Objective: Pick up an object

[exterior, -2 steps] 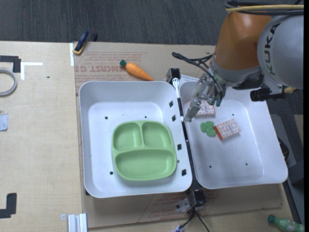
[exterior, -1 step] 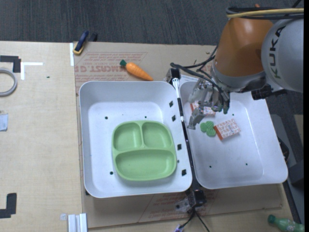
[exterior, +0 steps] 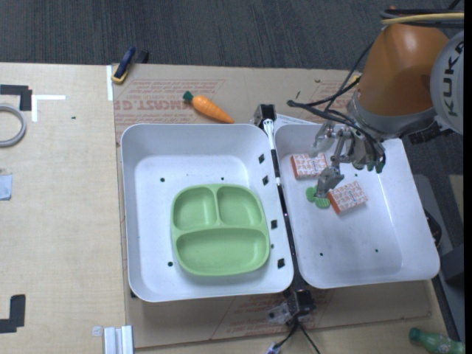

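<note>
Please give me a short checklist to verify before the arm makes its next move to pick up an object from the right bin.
1. Claw is above the right bin: ok.
2. Objects are within the bin: two red-patterned blocks and a small green object: ok.
3. Claw is lined up with one object: it is over the green object, between the blocks: ok.
4. Something is held between the claw tips: cannot tell.
5. Neighbouring blocks leave room for closing: cannot tell, they lie close.
</note>
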`<state>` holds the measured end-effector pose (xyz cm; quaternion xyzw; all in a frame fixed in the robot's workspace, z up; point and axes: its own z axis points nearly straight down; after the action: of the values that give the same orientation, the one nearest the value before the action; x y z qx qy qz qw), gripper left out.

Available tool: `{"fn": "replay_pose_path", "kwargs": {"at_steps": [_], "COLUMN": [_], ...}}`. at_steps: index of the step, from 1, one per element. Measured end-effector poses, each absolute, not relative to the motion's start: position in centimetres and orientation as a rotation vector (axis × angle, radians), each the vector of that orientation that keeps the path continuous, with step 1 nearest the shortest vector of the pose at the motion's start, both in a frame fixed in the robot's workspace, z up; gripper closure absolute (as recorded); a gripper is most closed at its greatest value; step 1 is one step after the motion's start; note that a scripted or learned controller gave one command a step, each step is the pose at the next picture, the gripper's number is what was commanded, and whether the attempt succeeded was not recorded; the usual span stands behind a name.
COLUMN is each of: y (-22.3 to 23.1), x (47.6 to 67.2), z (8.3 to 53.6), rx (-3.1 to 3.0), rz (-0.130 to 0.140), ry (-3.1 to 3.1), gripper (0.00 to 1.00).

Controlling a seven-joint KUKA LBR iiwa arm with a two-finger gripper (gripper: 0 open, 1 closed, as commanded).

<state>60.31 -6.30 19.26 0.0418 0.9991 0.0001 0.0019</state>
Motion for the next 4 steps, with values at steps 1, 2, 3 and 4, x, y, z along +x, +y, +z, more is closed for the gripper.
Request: {"fn": "replay_pose_path", "kwargs": {"at_steps": [1, 2, 3, 4], "y": [-12.3, -9.4, -13.7, -12.2], "x": [59.7, 58.6, 60.4, 57.9], "z": [9.7, 10.9, 10.1, 9.3], "rx": [-0.055, 0.100, 0.385, 0.073], "rz": [0.000, 0.001, 0.000, 0.000], "ry": [3.139, 3.137, 3.114, 3.138], "gripper": [0.00, 0.00, 0.00, 0.00]}}
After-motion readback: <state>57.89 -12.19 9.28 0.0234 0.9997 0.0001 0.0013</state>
